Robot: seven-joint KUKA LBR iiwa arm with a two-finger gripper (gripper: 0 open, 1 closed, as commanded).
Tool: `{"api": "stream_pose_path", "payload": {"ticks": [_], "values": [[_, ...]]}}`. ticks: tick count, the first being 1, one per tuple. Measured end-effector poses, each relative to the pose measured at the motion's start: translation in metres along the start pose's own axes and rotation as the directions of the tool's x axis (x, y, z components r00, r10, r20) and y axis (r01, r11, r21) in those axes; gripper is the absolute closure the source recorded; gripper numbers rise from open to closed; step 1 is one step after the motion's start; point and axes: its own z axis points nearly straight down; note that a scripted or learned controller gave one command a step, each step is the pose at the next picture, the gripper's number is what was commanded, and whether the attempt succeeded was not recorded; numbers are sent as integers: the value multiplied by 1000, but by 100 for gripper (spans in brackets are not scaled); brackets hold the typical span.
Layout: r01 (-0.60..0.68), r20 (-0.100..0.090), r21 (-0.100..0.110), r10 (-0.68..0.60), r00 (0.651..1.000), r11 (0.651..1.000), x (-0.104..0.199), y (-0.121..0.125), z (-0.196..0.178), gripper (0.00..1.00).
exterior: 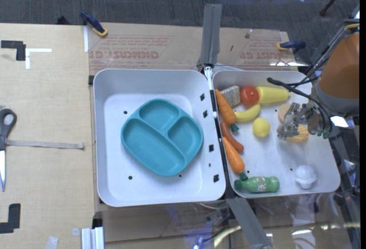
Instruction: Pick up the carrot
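Note:
Along the left wall of the right bin (320,185) lie two orange carrots end to end. The upper carrot (225,107) has a green tip, and the lower carrot (233,154) points toward the bin's front. Between them lies a thinner red-orange piece (231,137). My gripper (293,122) hangs at the right side of the same bin, over a pale yellow food item (297,134). It is well to the right of the carrots and apart from them.
Around the carrots lie a grey block (230,94), a tomato (249,94), a banana (247,113), a long yellow piece (273,94), a lemon (261,127), a green bottle (260,184) and a white item (305,175). The left bin (106,179) bears a teal divided plate (163,137).

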Motion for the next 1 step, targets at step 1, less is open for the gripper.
{"api": "stream_pose_path", "payload": {"ticks": [1], "values": [[0, 0, 0, 0, 1000, 1000, 0, 0, 0, 0]]}}
